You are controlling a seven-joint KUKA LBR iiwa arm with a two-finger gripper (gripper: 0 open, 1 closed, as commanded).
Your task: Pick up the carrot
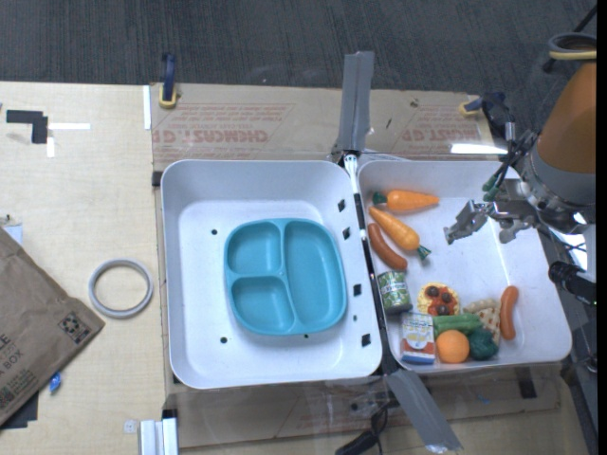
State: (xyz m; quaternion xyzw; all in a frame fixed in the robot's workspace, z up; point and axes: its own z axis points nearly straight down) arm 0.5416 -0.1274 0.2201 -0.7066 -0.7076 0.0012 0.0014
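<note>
The gripper (482, 218) hangs over the upper part of the right bin (560, 344), empty. Its fingers appear parted, one tip toward the bin's centre and one back toward the wrist, though at this slant the width of the gap is hard to judge.

Two carrot-shaped items lie to the camera-left of the gripper. One carrot (410, 199) sits slightly above the gripper's level, near the bin's far wall, lying roughly crosswise with its green end pointing away from the gripper. A second carrot (395, 228) lies below it at a diagonal, just beside a sausage (386, 247).

Judged as toy produce, the carrot is likely light, rigid and smooth, so it may roll or slip. A hold across its thicker middle, jaws set square to its long axis, looks soundest. The upper one stands clearer of neighbours.

Legible writing: mirrored red print on the cardboard (248, 129) beyond the bins reads partly as "CHEMCO"; the small carton (417, 339) below the gripper bears a label too small to read.
</note>
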